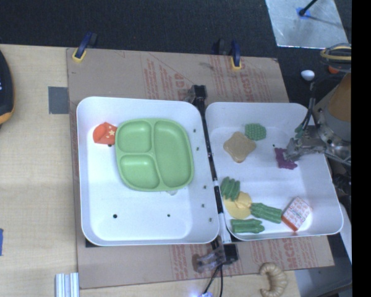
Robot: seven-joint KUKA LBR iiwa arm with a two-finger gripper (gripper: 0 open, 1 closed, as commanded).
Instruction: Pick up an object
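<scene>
Camera view: two-finger gripper (295, 151) hovering over small purple toy piece (287, 159) in right white bin (318, 190), finger state unclear.

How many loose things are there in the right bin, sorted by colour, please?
Green: 4
Tan: 1
Yellow: 1
Purple: 1
Red and white: 1
Total: 8

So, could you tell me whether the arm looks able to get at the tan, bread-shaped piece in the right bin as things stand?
Probably yes. The tan piece lies flat in the right bin with bare floor around it, the end effector sits nearby to its right, and only a small purple item lies between.
</scene>
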